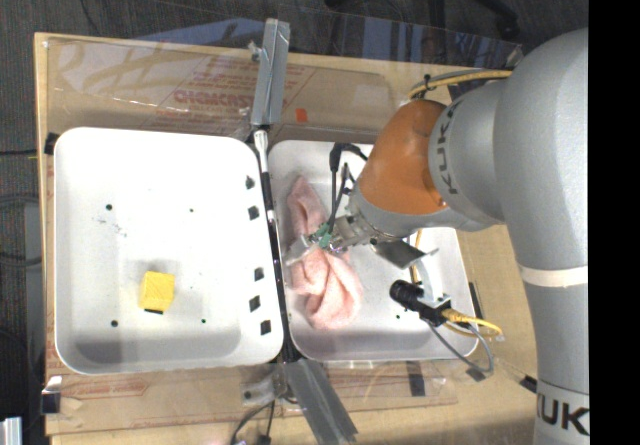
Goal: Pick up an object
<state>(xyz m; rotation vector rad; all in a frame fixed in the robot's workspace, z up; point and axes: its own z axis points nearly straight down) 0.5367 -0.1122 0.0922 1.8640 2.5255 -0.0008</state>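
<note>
Gripper [322, 239] down on crumpled pink cloth [322, 273]
Soft folds fill the right bin [440, 338]; its grasp can't be told. A yellow foam block [157, 291] lies in the left bin [80, 233].

The gripper [325, 238] sits low in the right bin [440, 338], touching a crumpled pink cloth [322, 278] near the divider. A yellow block [157, 291] lies in the left bin [80, 233], toward the worktop's [140, 73] front edge.

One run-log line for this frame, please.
arm: over right bin | gripper: at pink cloth | yellow block: left bin | lift: not seen
</note>
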